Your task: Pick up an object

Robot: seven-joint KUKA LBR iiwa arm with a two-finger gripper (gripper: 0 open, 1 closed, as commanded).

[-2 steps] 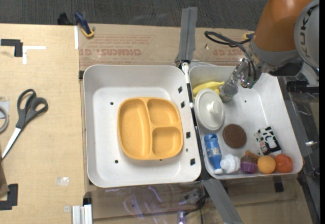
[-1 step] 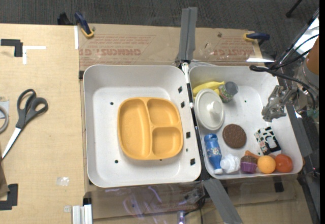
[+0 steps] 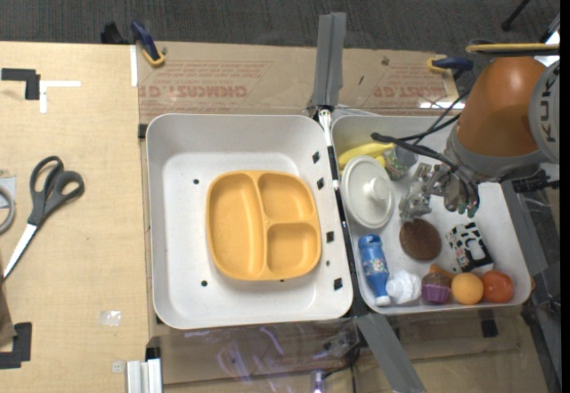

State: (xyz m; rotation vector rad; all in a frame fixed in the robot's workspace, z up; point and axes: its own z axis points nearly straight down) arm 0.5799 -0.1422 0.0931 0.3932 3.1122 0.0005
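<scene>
You had the arm (image 3: pixel 503 110) reaching in from the right edge of the frame, its orange band sitting above the upper part of the right bin (image 3: pixel 521 244). The gripper (image 3: pixel 436 191) hung over the middle of that bin, just above and beside the brown disc (image 3: pixel 420 240). How far the pincer stood apart could not be told from this angle, and nothing could be seen held in it.

The things to pick lay crowded in the right bin. A white round lid (image 3: pixel 370 192) sat at the bin's left side, with a yellow banana (image 3: pixel 365 153) above it near the upper wall. A blue bottle (image 3: pixel 371 265) lay along the lower left, a white crumpled piece (image 3: pixel 405 287) at its lower end. Along the bottom wall you had a purple cup (image 3: pixel 435 287), an orange ball (image 3: pixel 467 288) and a red ball (image 3: pixel 498 286) in a row. A black-and-white patterned item (image 3: pixel 468 244) lay right of the disc.

The left bin (image 3: pixel 169 231) held a yellow divided plate (image 3: pixel 264 225) at its centre. Scissors (image 3: pixel 40 204) lay on the bench at the far left.
</scene>
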